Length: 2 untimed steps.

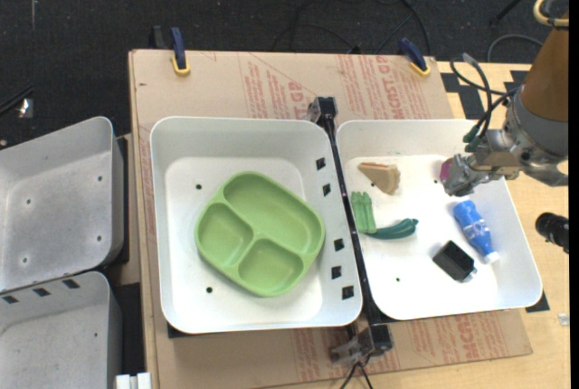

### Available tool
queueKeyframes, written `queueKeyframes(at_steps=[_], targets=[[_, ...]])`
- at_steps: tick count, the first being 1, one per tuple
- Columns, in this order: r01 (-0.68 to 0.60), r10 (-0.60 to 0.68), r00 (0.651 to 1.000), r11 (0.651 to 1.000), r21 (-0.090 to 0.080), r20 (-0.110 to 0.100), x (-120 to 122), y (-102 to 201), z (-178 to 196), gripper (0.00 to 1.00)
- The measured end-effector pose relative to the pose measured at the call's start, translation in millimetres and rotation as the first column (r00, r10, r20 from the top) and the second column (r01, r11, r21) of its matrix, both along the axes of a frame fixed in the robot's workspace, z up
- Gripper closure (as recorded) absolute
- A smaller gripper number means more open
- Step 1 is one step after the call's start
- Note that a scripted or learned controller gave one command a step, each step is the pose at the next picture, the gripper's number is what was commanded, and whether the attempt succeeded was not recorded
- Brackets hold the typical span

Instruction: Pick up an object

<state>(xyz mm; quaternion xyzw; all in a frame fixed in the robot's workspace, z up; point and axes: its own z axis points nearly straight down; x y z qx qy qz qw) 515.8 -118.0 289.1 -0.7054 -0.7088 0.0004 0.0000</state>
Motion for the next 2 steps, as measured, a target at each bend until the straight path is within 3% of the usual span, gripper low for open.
queueKeyframes(at_steps=[2], targets=[[-0.002, 0.002, 1.000, 1.000, 0.001, -0.002, 6, 114, -21, 1.00]])
